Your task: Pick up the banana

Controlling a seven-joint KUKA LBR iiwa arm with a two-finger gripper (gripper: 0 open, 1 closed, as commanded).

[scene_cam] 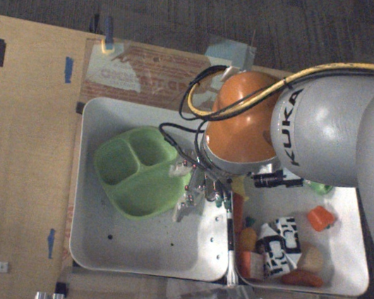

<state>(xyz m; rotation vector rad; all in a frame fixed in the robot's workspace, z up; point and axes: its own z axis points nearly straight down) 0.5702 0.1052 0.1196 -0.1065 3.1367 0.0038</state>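
So the yellow banana (239,185) is barely peeking out, just a small yellow sliver at the upper left of the right white bin (362,233), tucked under the grey arm's orange band (242,119). The gripper (191,200) hangs mid-frame over the left white bin (85,199), by the green divided plastic tray (137,170). Can't tell its finger state.

Green tray (139,170) crowds the left bin's (86,235) upper half (lower floor lies open)
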